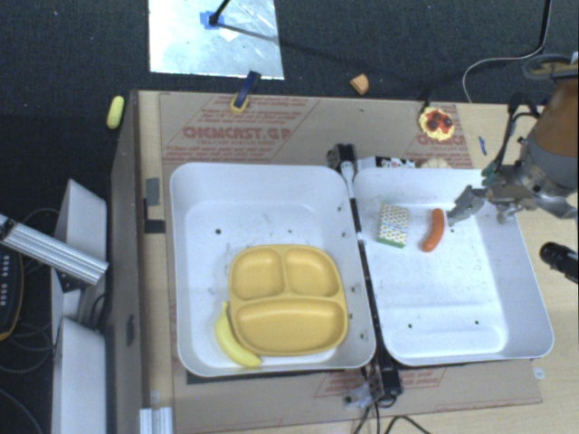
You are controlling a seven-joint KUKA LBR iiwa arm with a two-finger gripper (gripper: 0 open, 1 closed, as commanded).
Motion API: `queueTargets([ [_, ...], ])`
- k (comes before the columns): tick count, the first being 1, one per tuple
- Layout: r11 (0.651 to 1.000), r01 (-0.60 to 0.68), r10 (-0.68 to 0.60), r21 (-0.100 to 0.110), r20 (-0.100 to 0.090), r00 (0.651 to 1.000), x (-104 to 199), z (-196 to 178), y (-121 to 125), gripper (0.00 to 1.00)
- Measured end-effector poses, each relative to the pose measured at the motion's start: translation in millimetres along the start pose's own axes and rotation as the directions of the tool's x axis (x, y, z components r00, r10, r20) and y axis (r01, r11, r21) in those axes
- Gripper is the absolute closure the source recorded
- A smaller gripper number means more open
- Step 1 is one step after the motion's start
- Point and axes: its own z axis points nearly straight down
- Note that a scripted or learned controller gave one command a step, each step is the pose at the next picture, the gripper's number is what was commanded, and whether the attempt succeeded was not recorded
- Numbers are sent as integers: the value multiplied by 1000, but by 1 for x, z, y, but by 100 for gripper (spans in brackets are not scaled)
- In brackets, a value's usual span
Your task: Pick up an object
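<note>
In the right bin (452, 306) an orange sausage-shaped toy (433, 230) lies near the back, and a small green-and-white speckled block (393, 224) sits just to its left. The left bin (226, 206) holds a yellow divided plate (288, 298) with a yellow banana (232, 337) tucked against its left front edge. My gripper (468, 202) reaches in from the right and hangs over the back right part of the right bin. It is a short way right of the orange toy and not touching it. Nothing shows between its tips.
A round toy pizza (438, 122) lies on the cardboard behind the right bin. A blue and yellow clamp (244, 91) sits at the bench's back edge. The bins' shared wall (355, 233) runs down the middle. A black part (561, 262) sticks in at the right.
</note>
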Motion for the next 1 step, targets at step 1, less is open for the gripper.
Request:
queueTargets([
  [1,1000,1,-1,4,-1,1000,2,109,50,0],
])
